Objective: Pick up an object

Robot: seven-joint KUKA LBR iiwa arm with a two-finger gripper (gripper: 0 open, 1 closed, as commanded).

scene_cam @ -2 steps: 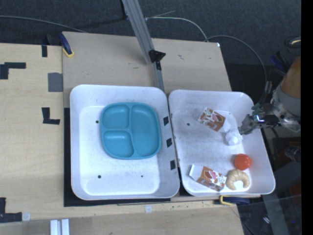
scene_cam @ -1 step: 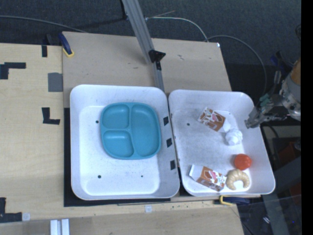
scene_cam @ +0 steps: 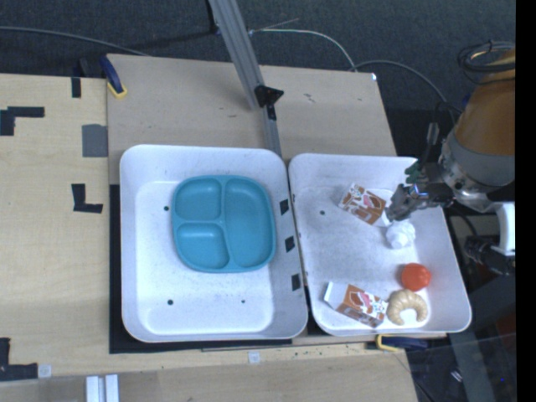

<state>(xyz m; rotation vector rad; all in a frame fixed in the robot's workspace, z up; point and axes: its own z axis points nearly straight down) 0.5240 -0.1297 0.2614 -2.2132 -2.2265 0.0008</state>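
Leftmost, we see a teal three-compartment plastic plate lying in the left white bin. Next, the right white bin holds a small printed snack packet, a second packet, a pale croissant-shaped toy, a red-orange ball and a white crumpled lump. Our dark two-finger gripper hovers just above that lump; we cannot tell how far open it is, nor whether it grips anything.

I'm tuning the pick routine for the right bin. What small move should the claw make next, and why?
Probably a short descent with a slight shift toward the small white object. The claw sits in the right bin, just above that object and beside the upper snack packet. Nothing shows between its fingers, so lowering onto the nearest item seems the best next step.
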